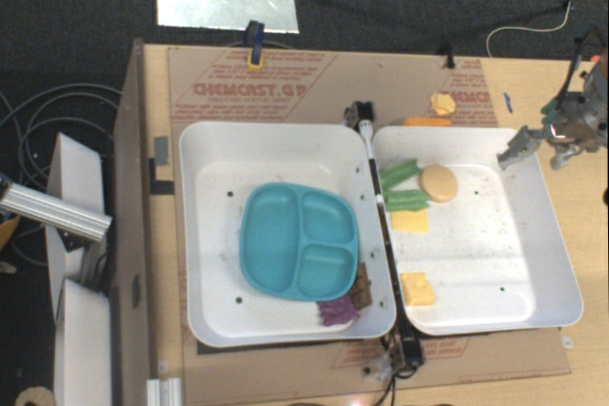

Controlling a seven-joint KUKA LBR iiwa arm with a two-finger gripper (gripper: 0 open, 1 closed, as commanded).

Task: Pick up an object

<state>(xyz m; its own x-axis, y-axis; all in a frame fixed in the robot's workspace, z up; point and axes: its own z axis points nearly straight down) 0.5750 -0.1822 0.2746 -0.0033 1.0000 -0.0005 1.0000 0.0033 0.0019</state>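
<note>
Two white bins sit side by side on the bench. The left bin (205, 204) holds a teal divided plate (300, 241) lying flat, its long axis running from far left to near right, with a purple piece (335, 311) and a brown piece (362, 290) just beside its near right corner. The right bin (533, 299) holds, along its left side, two green pods (402, 185) lying roughly left to right, the farther one tilted up toward the right, a round tan bun (440, 183) touching them on the right, a yellow slice (411, 222) just nearer, and a small yellow-orange cube (418, 288) nearer still, apart from the rest. The gripper (533, 145) hangs over the far right corner of the right bin, pointing left, well apart from the food; nothing shows between its fingers, and how far they are open cannot be told. Beyond the bins, a yellow lump (442, 103) and an orange stick (427, 121) lie on the cardboard (285, 86).
</note>
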